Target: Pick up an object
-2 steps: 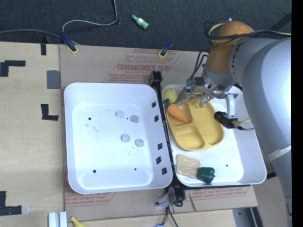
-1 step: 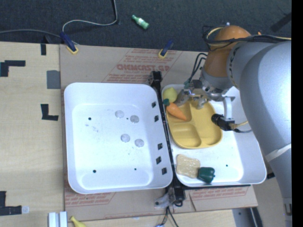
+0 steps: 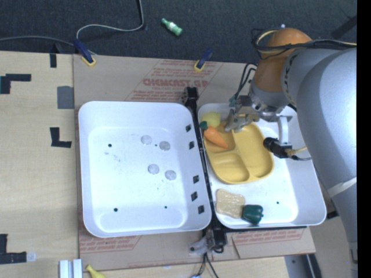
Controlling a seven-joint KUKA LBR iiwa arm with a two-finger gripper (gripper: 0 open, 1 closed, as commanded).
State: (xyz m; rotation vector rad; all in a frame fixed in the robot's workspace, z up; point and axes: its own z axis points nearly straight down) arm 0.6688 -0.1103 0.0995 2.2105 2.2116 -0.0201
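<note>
Gripper (image 3: 235, 120) low over the right bin (image 3: 295, 204), at the 12 o'clock end of the yellow tray (image 3: 246, 158). Open or closed — cannot tell, too small and cluttered there. Nothing visibly gripped.

Carrot (image 3: 216, 136) just at the gripper's 8 o'clock, lying on the tray's upper left corner. Long axis runs roughly 10 o'clock to 4 o'clock, flat, not upright; which end is the tip I can't make out. Looks like the nearest target, so the low position probably means a grasp attempt on it or on the yellow lemon-like thing (image 3: 211, 119) at the gripper's 9 o'clock, against the bin wall.

Tray sits tilted in the bin, long axis about 11 to 5 o'clock, likely just dropped there.

Further out at 6 o'clock: beige sponge (image 3: 229, 202) and green pepper (image 3: 253, 214), touching, near the bin's front edge.

Left bin (image 3: 139, 167) at 9 o'clock, side by side with the right one on the desk (image 3: 35, 172).
</note>
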